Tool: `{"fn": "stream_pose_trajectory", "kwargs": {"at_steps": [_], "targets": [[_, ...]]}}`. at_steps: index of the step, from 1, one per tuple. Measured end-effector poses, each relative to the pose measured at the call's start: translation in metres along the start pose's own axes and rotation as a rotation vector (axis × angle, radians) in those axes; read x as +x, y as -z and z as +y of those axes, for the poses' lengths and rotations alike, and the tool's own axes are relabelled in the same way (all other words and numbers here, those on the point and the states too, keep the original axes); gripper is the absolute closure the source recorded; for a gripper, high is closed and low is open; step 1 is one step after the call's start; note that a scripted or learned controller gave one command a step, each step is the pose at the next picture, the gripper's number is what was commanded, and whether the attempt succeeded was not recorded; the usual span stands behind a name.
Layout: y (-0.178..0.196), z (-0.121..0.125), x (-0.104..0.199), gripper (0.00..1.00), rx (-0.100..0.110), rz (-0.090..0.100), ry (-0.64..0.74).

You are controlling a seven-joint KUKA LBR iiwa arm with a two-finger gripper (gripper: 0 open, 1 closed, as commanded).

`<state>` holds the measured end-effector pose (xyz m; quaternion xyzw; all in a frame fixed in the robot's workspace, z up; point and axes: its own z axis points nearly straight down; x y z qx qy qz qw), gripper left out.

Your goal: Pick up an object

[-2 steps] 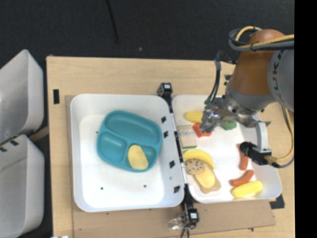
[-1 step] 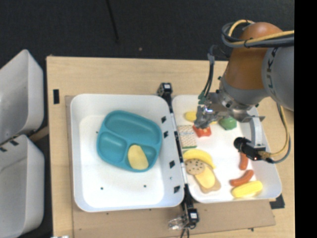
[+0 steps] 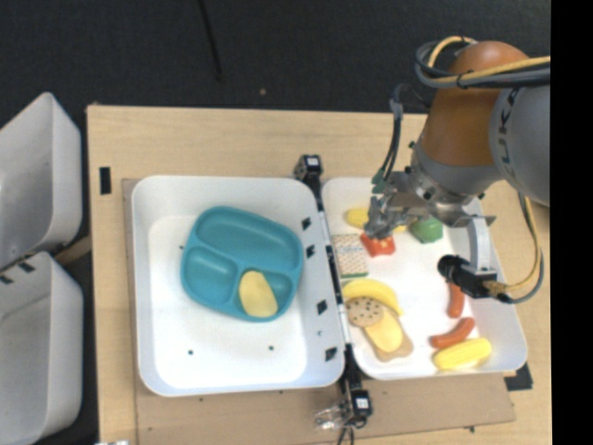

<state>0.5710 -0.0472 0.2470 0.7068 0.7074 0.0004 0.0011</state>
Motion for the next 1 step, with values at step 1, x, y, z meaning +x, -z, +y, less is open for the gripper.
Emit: {"fn": "stream_pose_trajectory", "kwargs": {"at_steps": [1], "targets": [[-0.0005,-0.0002,0.0043,1.00,0.001,0.001,0.003]]}}
